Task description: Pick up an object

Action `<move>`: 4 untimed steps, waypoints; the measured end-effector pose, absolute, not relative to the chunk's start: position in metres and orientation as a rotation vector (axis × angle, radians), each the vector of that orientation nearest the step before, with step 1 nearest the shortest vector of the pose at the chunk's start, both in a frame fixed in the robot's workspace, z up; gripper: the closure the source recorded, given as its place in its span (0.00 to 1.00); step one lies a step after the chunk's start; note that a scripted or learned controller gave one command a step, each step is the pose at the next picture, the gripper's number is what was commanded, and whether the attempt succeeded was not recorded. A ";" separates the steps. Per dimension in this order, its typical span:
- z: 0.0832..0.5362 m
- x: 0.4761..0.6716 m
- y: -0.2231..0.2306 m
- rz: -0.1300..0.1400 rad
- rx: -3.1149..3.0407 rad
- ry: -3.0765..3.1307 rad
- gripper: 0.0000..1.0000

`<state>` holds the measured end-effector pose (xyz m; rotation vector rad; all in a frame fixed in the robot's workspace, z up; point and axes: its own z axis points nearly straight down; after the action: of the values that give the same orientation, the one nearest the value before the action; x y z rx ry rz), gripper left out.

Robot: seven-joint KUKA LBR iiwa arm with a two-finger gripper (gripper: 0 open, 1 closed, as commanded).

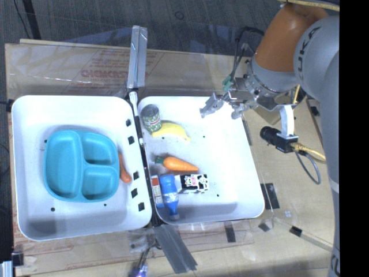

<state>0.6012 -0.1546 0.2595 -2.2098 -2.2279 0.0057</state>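
Observation:
The right bin [239, 154] holds a small can [151, 119] at its back left, with a yellow banana [170, 131] beside it. An orange carrot [180, 165] lies nearer the middle. A blue bottle [169, 197] lies at the front left, next to a black-and-white carton [195, 182]. My gripper [223, 105] hovers over the bin's back right part, open, with nothing between its fingers. It is apart from all the objects.
The left bin [26, 172] holds a blue divided tray [81, 165], and an orange carrot-like piece [124, 171] lies against the tray's right side. A metal divider bar [137, 56] rises between the bins at the back.

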 end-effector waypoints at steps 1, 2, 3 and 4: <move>0.139 0.607 -0.114 0.007 -2.158 -2.276 0.00; 0.093 0.658 -0.132 -0.001 -2.098 -2.338 0.00; 0.092 0.611 -0.117 0.004 -1.959 -2.452 0.00; 0.091 0.552 -0.103 0.001 -1.611 -2.692 0.00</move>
<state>0.5521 -0.1027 0.0914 -1.6107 -2.6921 0.0014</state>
